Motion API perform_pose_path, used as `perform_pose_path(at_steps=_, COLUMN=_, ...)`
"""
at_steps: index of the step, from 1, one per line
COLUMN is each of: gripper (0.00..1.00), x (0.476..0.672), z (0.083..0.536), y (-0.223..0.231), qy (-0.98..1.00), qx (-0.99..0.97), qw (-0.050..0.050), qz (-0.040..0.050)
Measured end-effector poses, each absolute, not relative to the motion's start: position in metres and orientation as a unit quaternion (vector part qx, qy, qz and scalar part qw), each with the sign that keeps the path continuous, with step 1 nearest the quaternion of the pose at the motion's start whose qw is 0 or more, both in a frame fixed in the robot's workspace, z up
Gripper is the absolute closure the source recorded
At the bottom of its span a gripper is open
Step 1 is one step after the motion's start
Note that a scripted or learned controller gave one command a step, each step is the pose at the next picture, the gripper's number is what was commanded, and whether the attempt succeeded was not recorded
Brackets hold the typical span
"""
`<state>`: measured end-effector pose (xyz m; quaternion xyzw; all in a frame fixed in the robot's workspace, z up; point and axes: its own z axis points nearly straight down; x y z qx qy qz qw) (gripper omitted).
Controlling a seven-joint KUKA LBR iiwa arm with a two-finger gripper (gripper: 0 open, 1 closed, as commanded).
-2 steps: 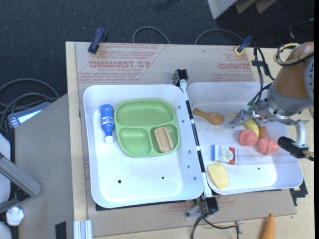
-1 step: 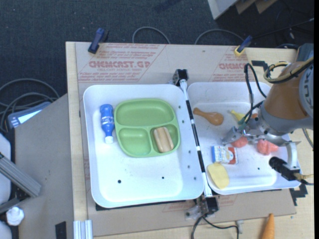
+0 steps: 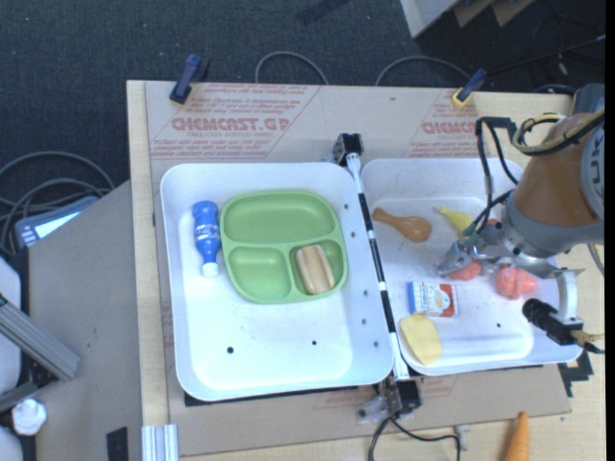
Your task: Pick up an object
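The hand [image 3: 468, 255] sits low in the right bin [image 3: 423, 177], its fingers narrow and splayed just above a small red object [image 3: 465, 271]; whether it grips that piece I cannot tell. A pink lump [image 3: 516, 281] lies just beside, likely the other candidate. Outward lie a small carton [image 3: 431, 299], a yellow piece [image 3: 420, 338] and a brown drumstick shape [image 3: 404, 224]. The left bin [image 3: 269, 353] holds a green tray [image 3: 274, 224] and a blue bottle [image 3: 205, 235].
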<state>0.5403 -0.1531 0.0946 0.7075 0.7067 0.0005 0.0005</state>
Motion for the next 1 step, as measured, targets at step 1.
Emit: perform_pose_path(at_steps=1, gripper=1.0, x=0.6324, z=0.0851, y=-0.1031, qy=0.707, qx=0.707, qw=0.0, qz=0.0008)
